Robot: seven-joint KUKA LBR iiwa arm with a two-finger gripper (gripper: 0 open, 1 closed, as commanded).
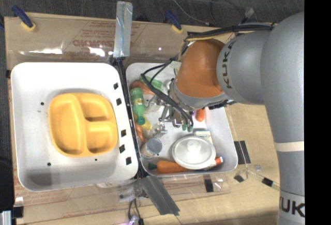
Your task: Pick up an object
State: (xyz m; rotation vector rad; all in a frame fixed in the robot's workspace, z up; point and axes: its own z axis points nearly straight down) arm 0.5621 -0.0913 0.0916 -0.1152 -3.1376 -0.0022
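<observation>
The object to pick is not settled yet: the gripper hangs low over the middle of the right bin, above a crowd of small items, and whether it is spread or pressed together I cannot tell, since the metal parts blur into the clutter beneath. Nothing is visibly caught between them.

Trouble first. The pile is tight, so a descent here could land on 2 things at once and wedge or push them aside instead of gripping. The nearest target looks like the green bottle, just left of the gripper; it is smooth, rounded plastic, and I judge it could squirt out of a pinch. The black cables trailing from the orange wrist band droop close to the bin's back wall and could snag.

Moving outward: below the gripper sits a round white lid or bowl, glossy and shallow, hard to pinch by its low rim. Along the front wall lies an orange carrot-shaped toy, tapered and matte. A small grey cup stands beside it.

Further left, the left bin holds 1 yellow divided tray, thick, rounded, with 3 compartments, well apart from the arm.
</observation>
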